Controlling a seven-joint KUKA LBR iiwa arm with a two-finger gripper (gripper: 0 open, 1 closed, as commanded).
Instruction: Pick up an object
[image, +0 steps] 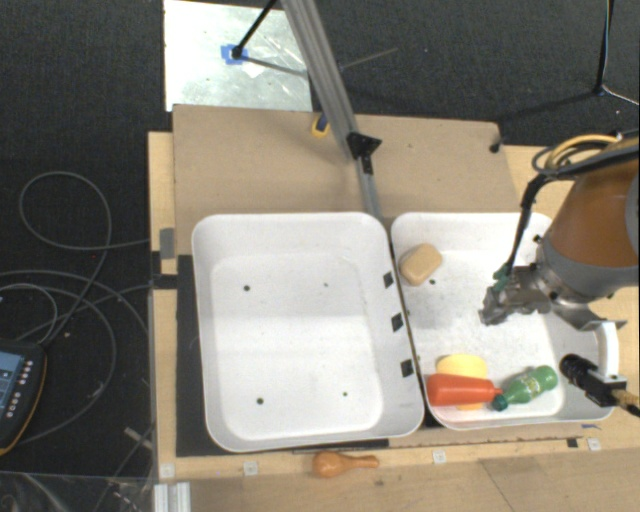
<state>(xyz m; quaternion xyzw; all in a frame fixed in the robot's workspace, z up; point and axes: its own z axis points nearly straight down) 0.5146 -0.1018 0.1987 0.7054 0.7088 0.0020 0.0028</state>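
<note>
We are hovering the grey two-finger gripper (496, 308) over the right shallow white plastic bin (470, 235); whether it is released or clenched, we cannot tell. The long orange carrot-shaped toy (460, 390) is lying below it toward the near wall, stretched left-right, green bottle (526, 386) touching its right end.

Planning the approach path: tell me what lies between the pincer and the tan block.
Bare white bin floor in the camera view; nothing sits between the pincer and tan block.

Left bin (215, 300) bare. Tan peanut-shaped toy (343, 462) on bench front edge, cables (60, 300) + pendant (18, 385) on floor left.
</note>
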